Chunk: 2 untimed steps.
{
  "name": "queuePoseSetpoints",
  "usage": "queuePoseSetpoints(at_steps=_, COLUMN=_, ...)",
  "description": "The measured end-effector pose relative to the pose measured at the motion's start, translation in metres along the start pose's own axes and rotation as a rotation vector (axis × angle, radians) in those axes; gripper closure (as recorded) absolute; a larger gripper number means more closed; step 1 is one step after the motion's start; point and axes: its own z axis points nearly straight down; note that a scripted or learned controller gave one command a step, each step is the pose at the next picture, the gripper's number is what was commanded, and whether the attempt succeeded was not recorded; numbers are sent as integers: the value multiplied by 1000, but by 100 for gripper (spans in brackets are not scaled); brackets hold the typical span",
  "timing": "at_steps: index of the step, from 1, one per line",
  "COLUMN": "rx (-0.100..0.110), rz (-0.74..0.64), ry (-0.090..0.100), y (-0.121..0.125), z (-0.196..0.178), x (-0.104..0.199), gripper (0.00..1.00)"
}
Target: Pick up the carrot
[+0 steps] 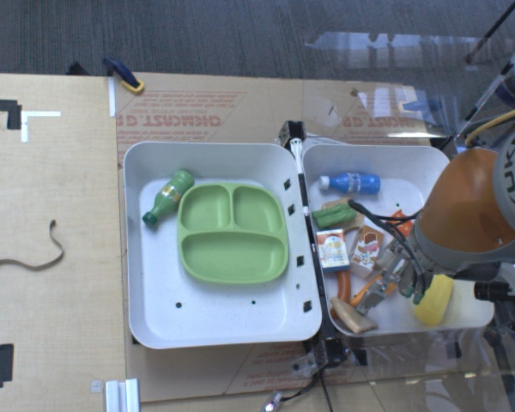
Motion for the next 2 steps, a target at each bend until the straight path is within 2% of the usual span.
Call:
queuePoseSetpoints(at_steps=1, rx=0, rz=-3, ry=-1, y=0, z=-9, x=-1, gripper=100)
queuePoseSetpoints(at_steps=2, rx=1, rz=402, ry=-1, y=35, z=-99, x=23, gripper=100)
